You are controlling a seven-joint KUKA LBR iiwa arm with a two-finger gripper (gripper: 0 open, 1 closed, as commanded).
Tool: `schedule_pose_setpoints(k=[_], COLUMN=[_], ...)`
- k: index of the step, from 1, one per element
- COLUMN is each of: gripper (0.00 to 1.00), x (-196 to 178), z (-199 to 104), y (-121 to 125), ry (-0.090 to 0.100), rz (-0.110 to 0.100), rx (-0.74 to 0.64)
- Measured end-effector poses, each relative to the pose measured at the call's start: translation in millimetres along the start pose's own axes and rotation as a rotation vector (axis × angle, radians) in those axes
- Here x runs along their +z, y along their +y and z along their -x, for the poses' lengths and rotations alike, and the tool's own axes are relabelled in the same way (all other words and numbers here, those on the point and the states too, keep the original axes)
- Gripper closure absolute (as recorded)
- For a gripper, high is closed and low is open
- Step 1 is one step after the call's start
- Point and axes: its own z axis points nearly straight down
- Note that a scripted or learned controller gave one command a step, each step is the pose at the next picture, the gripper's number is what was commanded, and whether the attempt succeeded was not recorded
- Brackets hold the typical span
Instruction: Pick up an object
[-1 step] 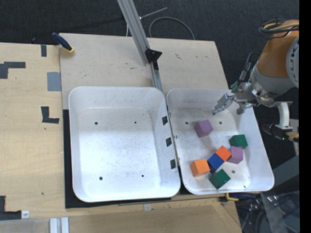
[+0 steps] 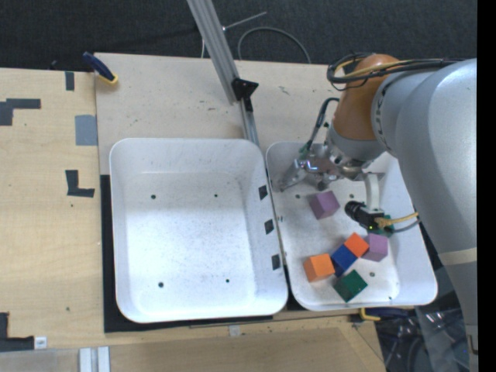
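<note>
Purple cube (image 2: 324,204) lies alone in upper half of right bin (image 2: 411,285), just below end effector (image 2: 316,169). No thing seen between the end effector's parts; its state cannot be told. Lower in same bin, a cluster: orange cube (image 2: 318,266), blue cube (image 2: 344,257), a second orange cube (image 2: 356,244), pale purple cube (image 2: 377,247), green cube (image 2: 350,286), touching or nearly so. Left bin (image 2: 124,231) sits beside it on bench (image 2: 46,223). No readable writing. Grey metal pole (image 2: 213,41) slants across the top.
</note>
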Motion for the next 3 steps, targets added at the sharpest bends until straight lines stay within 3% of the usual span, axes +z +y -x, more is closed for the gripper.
schedule_pose_setpoints(k=[3], gripper=[0.0], x=[-5.3], z=[4.3], y=[0.8], ry=[-0.004], rz=[0.006], rx=[0.004])
